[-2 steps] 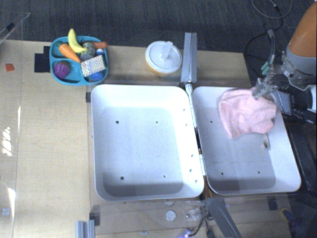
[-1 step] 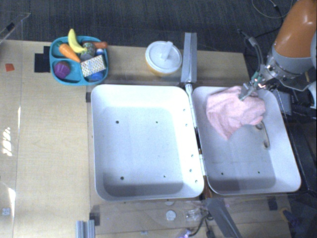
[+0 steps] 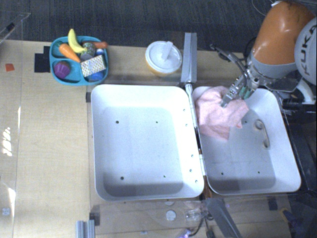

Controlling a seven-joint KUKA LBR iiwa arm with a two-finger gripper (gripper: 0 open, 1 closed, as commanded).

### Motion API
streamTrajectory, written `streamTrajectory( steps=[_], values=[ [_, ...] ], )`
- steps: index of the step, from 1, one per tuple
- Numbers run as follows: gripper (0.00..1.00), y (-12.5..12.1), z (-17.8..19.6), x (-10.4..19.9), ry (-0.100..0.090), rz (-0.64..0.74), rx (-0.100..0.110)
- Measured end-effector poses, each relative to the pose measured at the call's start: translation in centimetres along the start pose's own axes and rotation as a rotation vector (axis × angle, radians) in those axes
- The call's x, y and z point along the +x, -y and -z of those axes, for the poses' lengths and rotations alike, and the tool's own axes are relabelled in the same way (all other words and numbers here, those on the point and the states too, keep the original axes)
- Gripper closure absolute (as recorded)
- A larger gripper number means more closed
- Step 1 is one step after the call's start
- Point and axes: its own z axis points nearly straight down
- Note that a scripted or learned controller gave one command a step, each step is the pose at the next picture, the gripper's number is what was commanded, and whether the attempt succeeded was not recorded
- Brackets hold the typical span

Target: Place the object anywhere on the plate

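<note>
We see the end effector (image 3: 232, 96) low over the far part of the right bin (image 3: 277, 177), its fingertips down at the upper right edge of a crumpled pink cloth (image 3: 219, 114). Whether the fingers are spread or closed on the fabric, we cannot tell; they are small and dark against the cloth. The cloth lies bunched in the far left corner of that bin, against the wall it shares with the left bin (image 3: 143, 143).

Behind the end effector, the arm's orange band (image 3: 277, 33) bulges in from the right, above the far right corner of the right bin.

Further along the floor of the right bin we make out a small, slim greyish object (image 3: 262, 133) lying to the right of the cloth, apart from it; we cannot tell what it is.

On the table (image 3: 44, 148) beyond the bins, a round white plate with a yellow rim (image 3: 163, 57) sits just behind the far right corner of the left bin. Well to the left of it stands a blue compartment tray (image 3: 79, 61) holding toy food, among it a yellow banana (image 3: 75, 41) and an orange carrot (image 3: 69, 51).
</note>
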Motion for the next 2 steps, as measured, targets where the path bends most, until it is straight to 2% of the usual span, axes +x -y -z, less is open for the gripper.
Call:
streamTrajectory(
  steps=[1, 2],
  values=[
    [1.0, -2.2, 0.2, 4.3, 0.002, 0.399, -0.002],
    [1.0, -5.2, -0.7, 8.3, 0.002, 0.715, -0.003]
  ],
)
